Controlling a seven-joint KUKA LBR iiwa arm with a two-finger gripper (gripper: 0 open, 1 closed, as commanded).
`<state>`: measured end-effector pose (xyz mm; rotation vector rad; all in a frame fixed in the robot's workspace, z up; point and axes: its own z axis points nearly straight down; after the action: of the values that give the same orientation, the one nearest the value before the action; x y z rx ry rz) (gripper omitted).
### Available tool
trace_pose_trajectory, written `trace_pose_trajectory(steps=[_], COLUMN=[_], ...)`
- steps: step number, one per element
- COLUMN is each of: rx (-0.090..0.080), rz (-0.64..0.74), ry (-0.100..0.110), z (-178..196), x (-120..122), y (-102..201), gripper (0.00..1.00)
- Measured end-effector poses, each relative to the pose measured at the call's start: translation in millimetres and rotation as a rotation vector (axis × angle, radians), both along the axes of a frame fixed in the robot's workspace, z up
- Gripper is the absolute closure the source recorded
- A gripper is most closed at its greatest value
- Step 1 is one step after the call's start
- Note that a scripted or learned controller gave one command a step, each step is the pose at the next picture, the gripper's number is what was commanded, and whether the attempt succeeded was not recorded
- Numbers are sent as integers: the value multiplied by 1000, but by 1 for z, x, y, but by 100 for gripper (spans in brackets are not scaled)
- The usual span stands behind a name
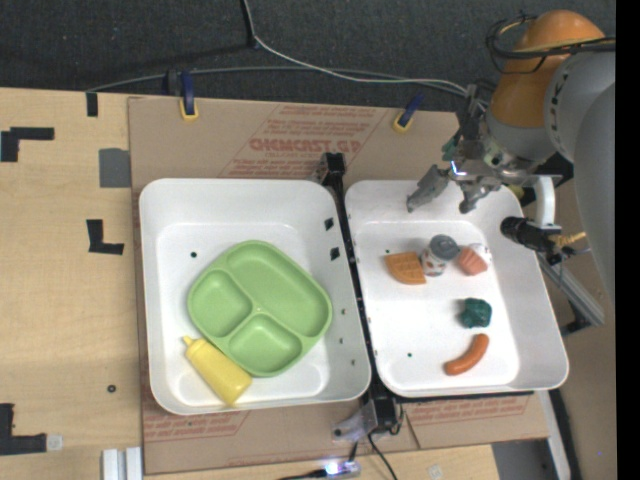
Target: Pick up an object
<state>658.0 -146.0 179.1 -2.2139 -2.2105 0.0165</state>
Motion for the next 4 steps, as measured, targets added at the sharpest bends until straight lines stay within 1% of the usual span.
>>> trace_pose_trajectory(steps=[1,2,3,4], rx=[-2,-2,-4,-6], rz=[3,4,4,6], ry=[-15,-10,-15,-19], z=[10,-55,-97,-83], x=[3,4,3,5], y=[0,1,2,2], gripper=[0,0,0,100])
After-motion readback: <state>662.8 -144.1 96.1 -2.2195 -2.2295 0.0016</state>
